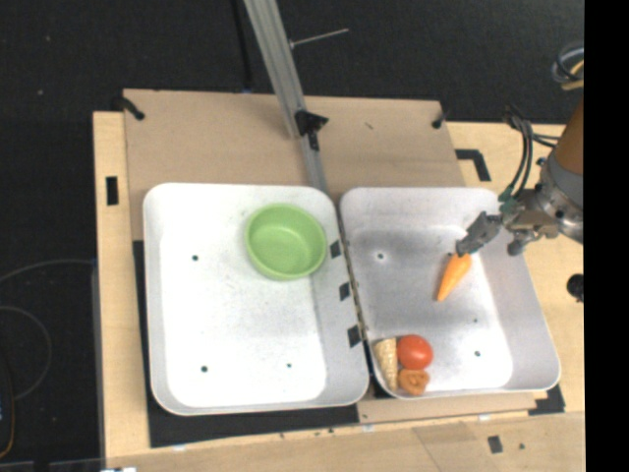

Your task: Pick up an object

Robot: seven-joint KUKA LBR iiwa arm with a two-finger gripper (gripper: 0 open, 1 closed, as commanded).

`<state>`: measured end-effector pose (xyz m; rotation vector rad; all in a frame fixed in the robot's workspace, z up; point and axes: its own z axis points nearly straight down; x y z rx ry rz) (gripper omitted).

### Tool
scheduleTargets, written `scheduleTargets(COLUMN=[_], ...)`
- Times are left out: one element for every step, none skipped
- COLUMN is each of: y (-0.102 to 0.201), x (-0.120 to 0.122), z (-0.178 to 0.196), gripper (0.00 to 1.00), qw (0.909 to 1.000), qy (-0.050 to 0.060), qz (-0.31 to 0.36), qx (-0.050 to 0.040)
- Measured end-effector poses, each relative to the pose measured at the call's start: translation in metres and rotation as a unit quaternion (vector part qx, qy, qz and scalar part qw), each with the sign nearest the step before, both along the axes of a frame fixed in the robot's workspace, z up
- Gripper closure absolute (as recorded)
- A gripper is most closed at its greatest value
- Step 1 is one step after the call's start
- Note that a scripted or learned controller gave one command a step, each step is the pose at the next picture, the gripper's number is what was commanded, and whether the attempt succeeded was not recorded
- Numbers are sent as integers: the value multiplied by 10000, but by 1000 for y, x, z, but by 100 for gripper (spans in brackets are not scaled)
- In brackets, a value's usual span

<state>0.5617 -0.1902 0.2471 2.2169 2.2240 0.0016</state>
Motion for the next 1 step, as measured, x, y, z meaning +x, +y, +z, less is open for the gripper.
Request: scheduleTargets(y=[0], x=[0], z=[0], gripper=[0], qw=[10000], qy=[-1], qz=[-2], qx=[3])
